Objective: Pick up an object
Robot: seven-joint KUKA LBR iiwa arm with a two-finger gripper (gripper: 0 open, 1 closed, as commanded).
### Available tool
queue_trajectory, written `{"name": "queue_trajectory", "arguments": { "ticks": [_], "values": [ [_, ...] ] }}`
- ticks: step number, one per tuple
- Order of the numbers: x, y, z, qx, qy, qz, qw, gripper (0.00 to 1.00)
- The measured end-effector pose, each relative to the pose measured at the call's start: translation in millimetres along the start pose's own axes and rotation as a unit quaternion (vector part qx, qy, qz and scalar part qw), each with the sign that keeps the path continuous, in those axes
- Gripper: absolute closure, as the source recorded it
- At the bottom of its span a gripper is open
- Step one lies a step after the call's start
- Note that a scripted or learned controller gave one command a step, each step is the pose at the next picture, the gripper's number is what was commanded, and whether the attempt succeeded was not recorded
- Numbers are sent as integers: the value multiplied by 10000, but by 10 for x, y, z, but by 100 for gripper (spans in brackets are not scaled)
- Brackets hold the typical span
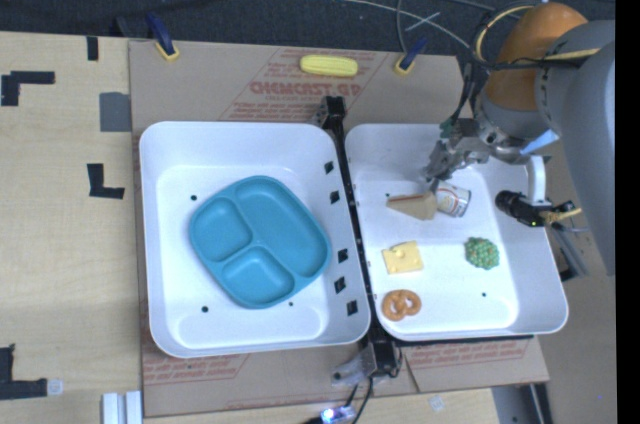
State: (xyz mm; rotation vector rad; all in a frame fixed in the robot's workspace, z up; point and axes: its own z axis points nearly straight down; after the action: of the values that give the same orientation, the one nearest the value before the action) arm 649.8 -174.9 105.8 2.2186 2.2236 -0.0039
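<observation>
Pretzel-shaped toy (pixel 401 304), brown and knotted, lies closest to the viewer near the front edge of the right bin (pixel 520 312), one of two shallow white bins sitting side by side on a cardboard sheet (pixel 250 82) laid over the pale wooden bench (pixel 60 242). Just behind the pretzel rests a yellow cheese slice (pixel 403 258), and to its right, well apart, a green broccoli floret (pixel 482 253). Further back in the same bin, a tan wedge (pixel 414 206) touches a small silver can (pixel 454 201) lying on its side. The arm (pixel 560 82), grey with an orange band, reaches in from the right, and its pincer (pixel 443 164) hangs directly above the can and wedge, apparently lined up to take one of them; whether it is released or clenched cannot be told from this angle, and nothing is visibly caught in it. The loose scatter of toys looks deliberate, leaving room around most pieces for a grasp, though the can and wedge crowd each other and may be awkward to separate. The left bin (pixel 165 212) holds a blue divided plate (pixel 259 240), lying flat. A yellow banana (pixel 328 66) rests on the cardboard behind the bins, outside both. Blue clamps (pixel 162 39) pin the cardboard's back corners to keep it from shifting.
</observation>
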Motion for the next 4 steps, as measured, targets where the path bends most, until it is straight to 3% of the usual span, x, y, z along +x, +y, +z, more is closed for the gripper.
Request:
{"name": "queue_trajectory", "arguments": {
  "ticks": [3, 4],
  "values": [
    [57, 46, -1855, -32, 4, 2, 10000, 100],
    [624, -41, -1661, 5, 17, -16, 10000, 100]
  ]
}}
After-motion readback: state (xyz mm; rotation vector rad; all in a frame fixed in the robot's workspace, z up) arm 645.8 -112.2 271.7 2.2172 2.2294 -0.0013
